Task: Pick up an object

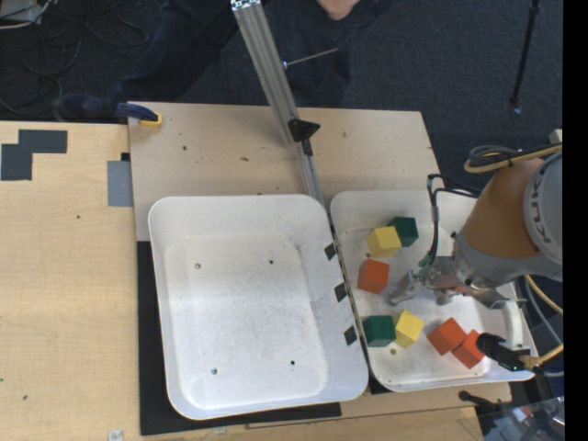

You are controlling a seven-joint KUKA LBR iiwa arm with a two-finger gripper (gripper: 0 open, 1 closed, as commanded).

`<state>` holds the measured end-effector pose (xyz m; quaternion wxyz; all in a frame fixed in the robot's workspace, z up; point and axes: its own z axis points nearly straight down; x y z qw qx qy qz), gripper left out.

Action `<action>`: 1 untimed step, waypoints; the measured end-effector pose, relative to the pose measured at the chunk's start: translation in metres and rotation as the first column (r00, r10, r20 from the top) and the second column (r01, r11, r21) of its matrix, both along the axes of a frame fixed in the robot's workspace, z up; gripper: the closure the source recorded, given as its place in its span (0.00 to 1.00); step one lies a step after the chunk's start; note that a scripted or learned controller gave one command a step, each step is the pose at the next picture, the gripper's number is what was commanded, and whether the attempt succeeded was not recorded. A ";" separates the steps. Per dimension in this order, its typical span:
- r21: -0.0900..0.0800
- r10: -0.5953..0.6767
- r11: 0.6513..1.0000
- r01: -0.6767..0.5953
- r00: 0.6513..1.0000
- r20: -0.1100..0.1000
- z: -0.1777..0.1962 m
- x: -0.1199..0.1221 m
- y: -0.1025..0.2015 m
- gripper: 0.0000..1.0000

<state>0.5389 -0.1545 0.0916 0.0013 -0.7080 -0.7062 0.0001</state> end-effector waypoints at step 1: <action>0.001 -0.006 1.000 0.006 1.000 -0.001 0.010 0.000 -0.001 1.00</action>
